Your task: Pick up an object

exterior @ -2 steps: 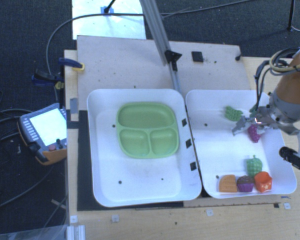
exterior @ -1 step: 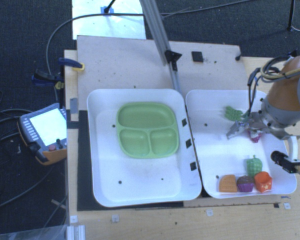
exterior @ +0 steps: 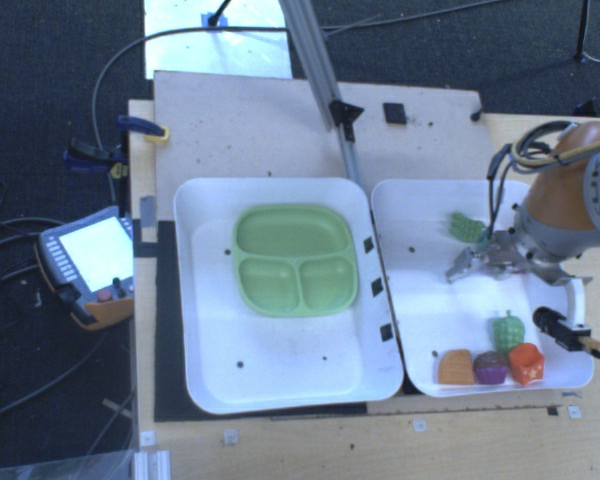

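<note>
Camera view: the left bin [exterior: 215,368] holds a green divided plate [exterior: 296,259], well apart from the action. The right bin [exterior: 420,218] carries everything within reach. The arm [exterior: 570,193] comes in from the right and hangs over that bin, its gripper [exterior: 470,265] low near the floor with the fingers spread apart and nothing between them.

A green leafy item [exterior: 468,228] lies just beside the gripper, toward the bin's far side. Four more things crowd the near edge: a green pepper-like piece [exterior: 508,330], an orange block [exterior: 456,366], a purple piece [exterior: 491,367] and a red-orange piece [exterior: 525,362], the last three touching in a row.

The nearest target is the leafy item, and it sits off to one side of the fingers, not between them. Closing here would likely catch air or only nudge it away. It looks flat and soft, so the fingers may slide over it. Going for the row instead risks pinching two pieces at once or jamming against the bin wall.
</note>
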Tool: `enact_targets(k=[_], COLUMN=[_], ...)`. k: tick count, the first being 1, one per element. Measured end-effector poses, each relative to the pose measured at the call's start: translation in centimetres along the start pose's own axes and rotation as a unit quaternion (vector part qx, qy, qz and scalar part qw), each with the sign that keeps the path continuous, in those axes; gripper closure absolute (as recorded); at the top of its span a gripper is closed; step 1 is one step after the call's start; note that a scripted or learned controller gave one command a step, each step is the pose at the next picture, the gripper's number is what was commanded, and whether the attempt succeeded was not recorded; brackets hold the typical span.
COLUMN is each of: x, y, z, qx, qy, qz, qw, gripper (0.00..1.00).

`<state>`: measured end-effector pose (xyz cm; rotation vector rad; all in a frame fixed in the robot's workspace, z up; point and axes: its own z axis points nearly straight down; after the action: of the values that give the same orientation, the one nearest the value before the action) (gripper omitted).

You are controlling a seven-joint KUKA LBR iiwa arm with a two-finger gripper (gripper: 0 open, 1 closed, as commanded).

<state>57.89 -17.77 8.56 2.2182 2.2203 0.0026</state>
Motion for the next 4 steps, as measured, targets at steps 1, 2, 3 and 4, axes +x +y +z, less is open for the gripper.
enact_targets(k=[1, 2, 3, 4], x=[0.0, -0.1, 0.5, 0.4], y=[0.3, -0.5, 0.1, 0.6], z=[-1.4, -6.2, -10.9, -17.3], qx=[-0.004, -0.001, -0.001, -0.002], qy=[-0.001, 0.000, 0.000, -0.001], qz=[0.000, 0.000, -0.002, -0.003], qw=[1.0000, 1.0000, 1.0000, 1.0000], gripper=[1.00, 1.00, 1.00, 1.00])
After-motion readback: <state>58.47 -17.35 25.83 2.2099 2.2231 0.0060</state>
